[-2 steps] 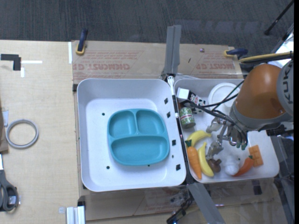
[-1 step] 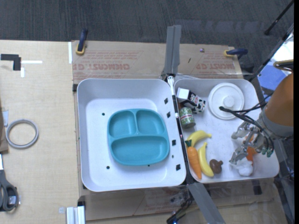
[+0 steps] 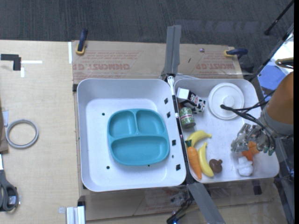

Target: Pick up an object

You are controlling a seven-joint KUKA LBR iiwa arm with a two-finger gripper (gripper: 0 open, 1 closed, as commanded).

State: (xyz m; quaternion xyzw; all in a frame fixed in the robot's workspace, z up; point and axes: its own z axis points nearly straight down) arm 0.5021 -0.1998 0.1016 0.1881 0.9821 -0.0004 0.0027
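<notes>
My gripper (image 3: 246,141) hangs low over the front right part of the right bin (image 3: 211,81). Right under and beside it lies a small orange object (image 3: 252,150), with a white lumpy object (image 3: 245,168) just in front of that. Further left in the same bin lie two yellow bananas (image 3: 202,148), an orange carrot (image 3: 194,161) and a small brown piece (image 3: 215,164). Toward the back stand a green-labelled can (image 3: 187,117) and a black-and-white box (image 3: 191,99), next to a round white lid (image 3: 226,101).
The left bin (image 3: 88,139) holds a teal divided plate (image 3: 138,137). A grey tape ring (image 3: 20,133) and scissors (image 3: 8,196) lie on the bench at left. A black cable (image 3: 240,108) runs from the arm across the white lid.
</notes>
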